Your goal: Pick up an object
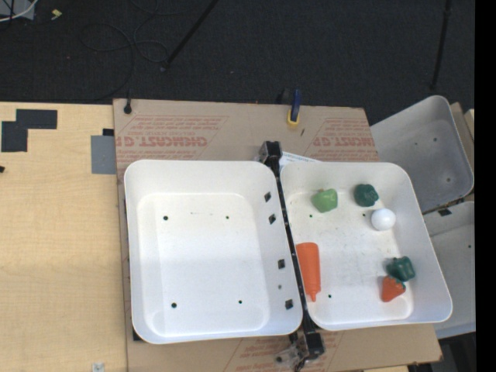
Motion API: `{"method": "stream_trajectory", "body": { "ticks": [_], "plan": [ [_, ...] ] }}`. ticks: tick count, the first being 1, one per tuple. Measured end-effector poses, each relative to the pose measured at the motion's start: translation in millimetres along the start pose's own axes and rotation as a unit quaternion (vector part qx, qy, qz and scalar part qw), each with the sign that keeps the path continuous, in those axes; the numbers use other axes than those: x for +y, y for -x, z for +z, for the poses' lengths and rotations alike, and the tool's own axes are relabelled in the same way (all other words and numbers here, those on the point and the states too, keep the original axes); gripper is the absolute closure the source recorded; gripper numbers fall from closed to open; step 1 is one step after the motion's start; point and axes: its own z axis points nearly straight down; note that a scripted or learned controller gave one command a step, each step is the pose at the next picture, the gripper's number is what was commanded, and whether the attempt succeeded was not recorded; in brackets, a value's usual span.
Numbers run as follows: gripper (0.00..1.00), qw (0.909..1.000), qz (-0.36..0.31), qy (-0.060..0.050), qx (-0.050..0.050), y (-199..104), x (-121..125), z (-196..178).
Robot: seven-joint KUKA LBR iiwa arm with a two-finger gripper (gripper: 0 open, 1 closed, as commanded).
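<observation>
The right bin holds several small objects. A long orange carrot lies along its left wall. A light green piece sits near the bin's back. To its right rests a dark green piece, with a white ball just in front of it. Near the front right corner, another dark green piece touches a red-orange piece.
The left bin stands beside the right one on a cardboard sheet. A clamp grips the cardboard's far edge. A grey metal panel lies to the right of the bins. Wooden bench surface extends left.
</observation>
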Motion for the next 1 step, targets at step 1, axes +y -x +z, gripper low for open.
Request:
{"method": "stream_trajectory", "body": {
  "ticks": [1],
  "plan": [
    [1.0, 1.0, -0.001, 0.0, 0.0, 0.0, 4.9, 0.1]
  ]
}}
